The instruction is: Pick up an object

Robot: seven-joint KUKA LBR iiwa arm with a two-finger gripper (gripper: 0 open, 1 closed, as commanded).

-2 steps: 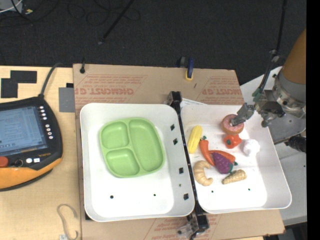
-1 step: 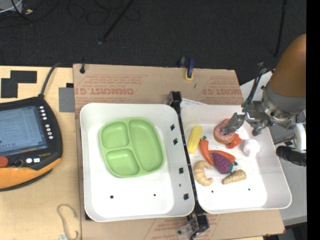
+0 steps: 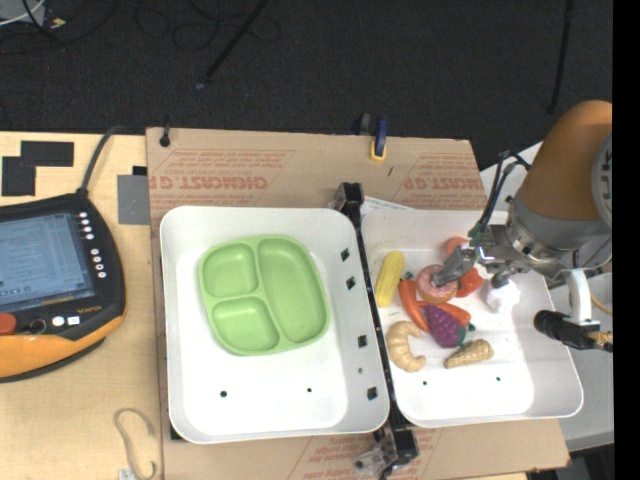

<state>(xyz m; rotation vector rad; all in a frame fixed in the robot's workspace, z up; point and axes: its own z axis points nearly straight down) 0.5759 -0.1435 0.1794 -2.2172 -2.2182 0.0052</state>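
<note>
Within right-hand shallow white plastic bin (image 3: 540,393): toy food heaped at centre, within easy reach. Two-finger gripper (image 3: 462,265) lowered at 2 o'clock of heap, over pink round toy (image 3: 437,283); finger state indeterminable. Yellow plastic corn cob (image 3: 389,277) at 10 o'clock; tan plastic croissant (image 3: 405,345) at 7 o'clock. Green three-compartment plastic plate (image 3: 265,295) at 9 o'clock, in left-hand shallow white plastic bin (image 3: 190,368).

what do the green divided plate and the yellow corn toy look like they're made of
Green divided plate: probably moulded plastic, one even colour with soft rounded ridges and a dull sheen. Yellow corn toy: apparently plastic play food, smooth and faintly glossy with uniform colour, though it is too small to rule out rubber.
</note>
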